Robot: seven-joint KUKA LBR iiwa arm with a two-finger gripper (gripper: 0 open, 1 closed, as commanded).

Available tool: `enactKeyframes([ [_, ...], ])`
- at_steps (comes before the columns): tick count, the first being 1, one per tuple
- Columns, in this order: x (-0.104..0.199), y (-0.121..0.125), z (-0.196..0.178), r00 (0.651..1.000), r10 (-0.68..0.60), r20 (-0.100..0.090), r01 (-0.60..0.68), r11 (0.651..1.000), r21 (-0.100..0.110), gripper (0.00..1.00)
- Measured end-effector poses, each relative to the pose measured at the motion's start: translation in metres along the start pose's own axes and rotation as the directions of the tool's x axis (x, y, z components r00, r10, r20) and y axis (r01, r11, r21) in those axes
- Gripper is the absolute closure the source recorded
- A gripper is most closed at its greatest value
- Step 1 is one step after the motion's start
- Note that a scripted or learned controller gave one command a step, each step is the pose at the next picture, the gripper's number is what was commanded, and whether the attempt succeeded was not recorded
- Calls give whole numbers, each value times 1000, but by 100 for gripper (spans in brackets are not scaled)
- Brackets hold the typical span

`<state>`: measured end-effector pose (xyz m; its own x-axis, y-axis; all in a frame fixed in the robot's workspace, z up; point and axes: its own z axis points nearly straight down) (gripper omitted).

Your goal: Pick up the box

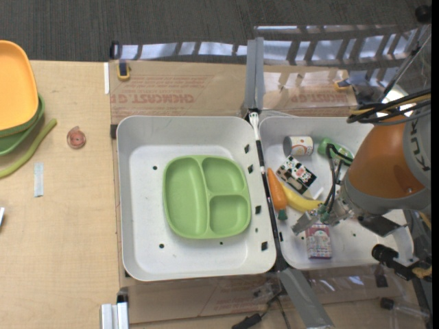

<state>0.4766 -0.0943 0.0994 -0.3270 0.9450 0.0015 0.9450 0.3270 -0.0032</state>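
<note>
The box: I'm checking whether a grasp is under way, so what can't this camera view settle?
- Box: label print too small to read.
- Gripper: finger state lost in clutter just above the box.
- Right bin: its right side is covered by the arm.

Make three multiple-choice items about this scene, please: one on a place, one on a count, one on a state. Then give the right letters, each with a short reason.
1. Where does the pink box lie?
A. In the right bin
B. On the green plate
C. On the bench outside the bins

2. How many compartments does the green plate have?
A. Two
B. Three
C. Five

3. How does the banana lie against the carrot?
A. Far from it, in the other bin
B. Right beside it, in the same bin
C. Standing upright on it

Answers:
1 A: the box rests on the floor of the right bin, just below the gripper.
2 B: ridges divide the plate into three wells.
3 B: both lie together near the right bin's left wall.
</note>
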Motion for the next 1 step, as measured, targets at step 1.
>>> enactKeyframes([
  [1,-1,0,-8,1000,4,1,-4,1000,0,100],
])
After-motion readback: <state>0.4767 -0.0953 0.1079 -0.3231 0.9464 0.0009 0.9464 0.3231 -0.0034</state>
